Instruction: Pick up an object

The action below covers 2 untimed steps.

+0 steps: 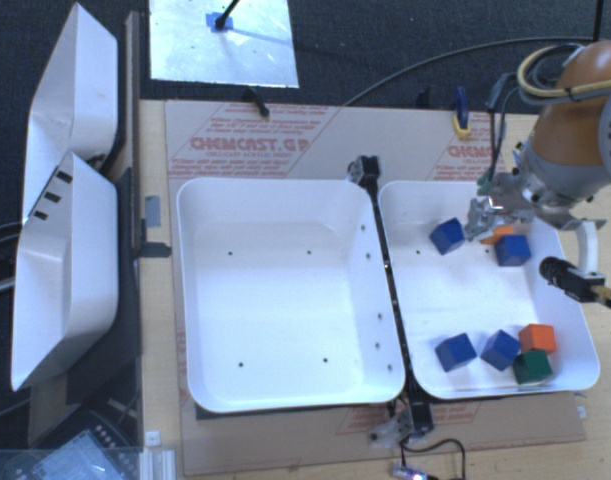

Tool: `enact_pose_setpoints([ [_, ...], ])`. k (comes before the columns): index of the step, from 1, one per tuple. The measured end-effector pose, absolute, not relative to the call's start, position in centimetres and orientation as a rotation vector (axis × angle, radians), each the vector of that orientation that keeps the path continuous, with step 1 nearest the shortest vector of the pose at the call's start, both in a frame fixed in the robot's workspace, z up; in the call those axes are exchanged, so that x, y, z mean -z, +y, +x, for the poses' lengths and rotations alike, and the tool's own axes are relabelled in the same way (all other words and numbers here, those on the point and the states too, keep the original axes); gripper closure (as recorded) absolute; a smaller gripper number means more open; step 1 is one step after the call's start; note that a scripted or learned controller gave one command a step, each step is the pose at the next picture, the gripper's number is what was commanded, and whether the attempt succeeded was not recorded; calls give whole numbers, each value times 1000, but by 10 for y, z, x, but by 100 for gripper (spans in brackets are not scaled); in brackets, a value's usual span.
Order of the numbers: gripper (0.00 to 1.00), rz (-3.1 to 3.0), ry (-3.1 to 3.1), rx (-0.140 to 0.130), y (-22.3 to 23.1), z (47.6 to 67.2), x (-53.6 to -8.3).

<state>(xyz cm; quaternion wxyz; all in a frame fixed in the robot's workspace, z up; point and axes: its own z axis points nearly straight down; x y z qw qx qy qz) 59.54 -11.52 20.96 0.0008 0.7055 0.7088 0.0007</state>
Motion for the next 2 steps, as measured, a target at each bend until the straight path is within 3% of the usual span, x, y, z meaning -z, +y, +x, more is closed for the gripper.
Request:
enact_pose_setpoints([
  [2, 100, 2217, 2227, -1, -16, 571, -215],
])
